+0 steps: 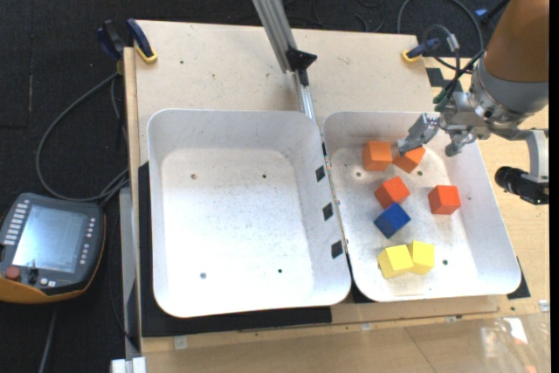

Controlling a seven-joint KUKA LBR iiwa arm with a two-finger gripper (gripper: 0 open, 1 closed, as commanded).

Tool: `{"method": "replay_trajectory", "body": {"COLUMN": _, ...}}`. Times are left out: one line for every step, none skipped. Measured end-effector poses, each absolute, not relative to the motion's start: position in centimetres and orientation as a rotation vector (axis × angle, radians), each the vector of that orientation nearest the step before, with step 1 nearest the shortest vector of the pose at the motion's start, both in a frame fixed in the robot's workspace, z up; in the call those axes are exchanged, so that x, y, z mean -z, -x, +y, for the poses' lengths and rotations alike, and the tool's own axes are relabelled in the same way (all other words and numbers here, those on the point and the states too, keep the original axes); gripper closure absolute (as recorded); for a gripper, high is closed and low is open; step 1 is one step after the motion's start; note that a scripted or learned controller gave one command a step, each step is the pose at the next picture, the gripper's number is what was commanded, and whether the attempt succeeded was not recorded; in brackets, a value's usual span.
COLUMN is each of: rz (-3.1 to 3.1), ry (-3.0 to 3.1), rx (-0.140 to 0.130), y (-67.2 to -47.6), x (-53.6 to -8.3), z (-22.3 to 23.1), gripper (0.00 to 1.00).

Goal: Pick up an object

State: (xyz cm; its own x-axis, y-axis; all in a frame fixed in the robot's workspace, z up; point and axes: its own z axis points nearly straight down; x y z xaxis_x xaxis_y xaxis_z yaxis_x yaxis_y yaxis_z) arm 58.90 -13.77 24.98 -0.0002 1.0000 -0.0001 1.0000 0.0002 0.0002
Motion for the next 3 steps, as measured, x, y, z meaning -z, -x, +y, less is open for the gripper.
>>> {"method": "replay_trajectory", "body": {"rz": 2.225, "ry": -2.227, "rx": 0.008, "y": -57.8, "x": -11.3, "z": -14.2, "gripper": 0.00}}
{"method": "replay_trajectory", "body": {"rz": 2.220, "ry": -2.222, "rx": -0.001, "y": -58.1, "x": -12.7, "z": -14.3, "gripper": 1.00}}
{"method": "replay_trajectory", "body": {"rz": 2.213, "ry": -2.214, "rx": -0.013, "y": -61.1, "x": -10.1, "z": -18.1, "gripper": 1.00}}
